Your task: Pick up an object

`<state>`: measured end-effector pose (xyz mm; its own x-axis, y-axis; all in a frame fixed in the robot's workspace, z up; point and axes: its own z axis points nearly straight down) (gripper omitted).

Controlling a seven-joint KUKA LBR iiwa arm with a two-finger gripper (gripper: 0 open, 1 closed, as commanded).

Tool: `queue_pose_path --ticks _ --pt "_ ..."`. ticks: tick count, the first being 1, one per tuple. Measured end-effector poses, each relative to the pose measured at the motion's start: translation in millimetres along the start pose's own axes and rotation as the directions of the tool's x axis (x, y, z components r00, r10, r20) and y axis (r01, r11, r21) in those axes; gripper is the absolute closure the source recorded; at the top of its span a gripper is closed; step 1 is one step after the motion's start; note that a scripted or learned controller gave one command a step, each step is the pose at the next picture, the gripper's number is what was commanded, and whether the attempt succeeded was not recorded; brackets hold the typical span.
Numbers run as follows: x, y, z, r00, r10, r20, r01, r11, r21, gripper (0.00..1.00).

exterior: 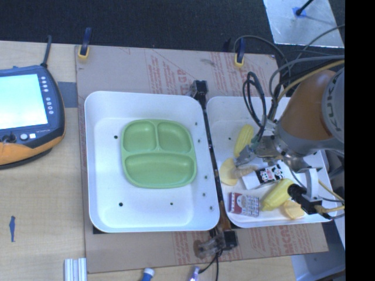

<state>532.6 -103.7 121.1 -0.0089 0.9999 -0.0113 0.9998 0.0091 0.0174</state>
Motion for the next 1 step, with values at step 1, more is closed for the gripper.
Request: queue_pose_path --ticks 1 --pt "-10.5 66.1 30.9 1.0 0.006 -0.012 -0.006 1.0 0.021 0.0"
